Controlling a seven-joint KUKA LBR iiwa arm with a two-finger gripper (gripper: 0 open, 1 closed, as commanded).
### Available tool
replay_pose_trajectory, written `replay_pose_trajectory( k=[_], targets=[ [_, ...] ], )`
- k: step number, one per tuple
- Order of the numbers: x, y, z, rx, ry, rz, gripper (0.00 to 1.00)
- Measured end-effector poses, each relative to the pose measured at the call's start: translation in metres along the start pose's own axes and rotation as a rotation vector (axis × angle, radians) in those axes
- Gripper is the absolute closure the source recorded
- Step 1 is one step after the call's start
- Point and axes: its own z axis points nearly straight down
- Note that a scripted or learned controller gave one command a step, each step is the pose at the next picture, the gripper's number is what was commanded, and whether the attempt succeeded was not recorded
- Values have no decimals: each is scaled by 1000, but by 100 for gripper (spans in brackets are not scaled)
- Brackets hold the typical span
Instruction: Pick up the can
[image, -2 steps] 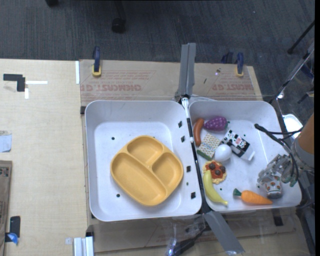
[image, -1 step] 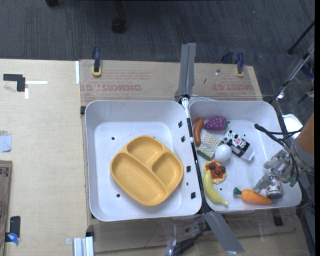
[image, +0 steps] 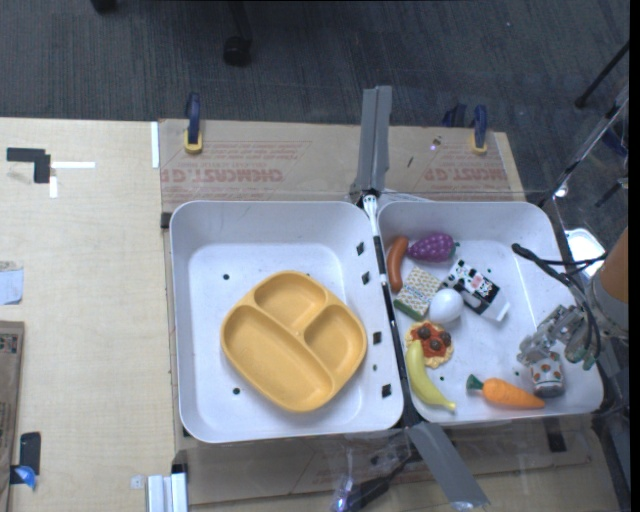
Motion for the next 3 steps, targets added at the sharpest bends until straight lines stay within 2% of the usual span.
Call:
replay_pose_trajectory(
  k=[1,2,3],
  targets=[
    [-1,1,-9,-2,-2,3,100],
    [-1,1,-9,-2,-2,2,0],
    [2,-2,19,7,5,247,0]
  ],
)
